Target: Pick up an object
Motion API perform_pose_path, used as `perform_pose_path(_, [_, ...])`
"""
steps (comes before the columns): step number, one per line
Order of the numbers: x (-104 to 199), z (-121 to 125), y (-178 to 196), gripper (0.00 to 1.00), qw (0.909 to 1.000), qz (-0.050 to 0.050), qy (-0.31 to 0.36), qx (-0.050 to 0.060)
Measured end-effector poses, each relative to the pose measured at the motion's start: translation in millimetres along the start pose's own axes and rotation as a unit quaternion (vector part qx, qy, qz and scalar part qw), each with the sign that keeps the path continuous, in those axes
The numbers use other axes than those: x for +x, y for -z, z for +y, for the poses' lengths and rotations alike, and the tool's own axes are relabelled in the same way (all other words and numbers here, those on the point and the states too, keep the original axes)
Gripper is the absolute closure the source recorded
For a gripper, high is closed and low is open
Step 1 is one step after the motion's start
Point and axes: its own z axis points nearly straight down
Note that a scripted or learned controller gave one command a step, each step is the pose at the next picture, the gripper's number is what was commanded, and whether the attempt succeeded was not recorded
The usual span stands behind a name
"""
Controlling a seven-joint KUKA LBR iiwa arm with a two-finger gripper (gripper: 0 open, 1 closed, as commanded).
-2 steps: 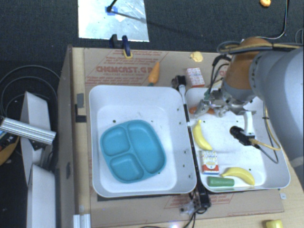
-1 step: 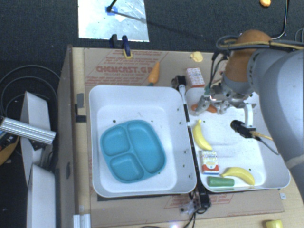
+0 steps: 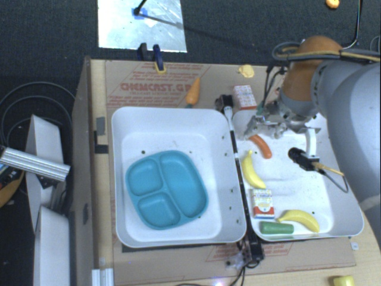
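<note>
The end effector (image 3: 266, 126) is seen low over the far left corner of the right bin (image 3: 292, 186), at the end of the grey arm (image 3: 351, 106) that reaches in from the right. Whether it is open or closed cannot be told, and nothing is seen gripped in it.

A red-orange sausage (image 3: 261, 146) is found just beside the end effector, on its near side, lying at a slant on the bin floor. Whether the two touch cannot be told. A banana (image 3: 252, 171) is laid along the left wall of the same bin, just nearer than the sausage. A small red and white box (image 3: 262, 202) is placed nearer still. At the near edge of the bin a green block (image 3: 275, 227) is seen, with a second banana (image 3: 299, 219) just to its right.

In the left bin (image 3: 178, 124) a blue divided plate (image 3: 166, 186) is set towards the near left corner.

On the tabletop (image 3: 149, 82), beyond the far edges of the bins, a carrot (image 3: 193, 92) and a small carton (image 3: 244, 95) are laid near each other.
</note>
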Motion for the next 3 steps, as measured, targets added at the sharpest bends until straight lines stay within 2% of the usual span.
perform_pose_path(1, [-11, -21, -1, 0.0, 1.0, 0.0, -0.001, 0.001])
perform_pose_path(2, [12, 1, 0, 0.0, 1.0, 0.001, 0.003, -0.001])
perform_pose_path(3, [-11, -5, 0, 0.0, 1.0, 0.0, -0.001, 0.0])
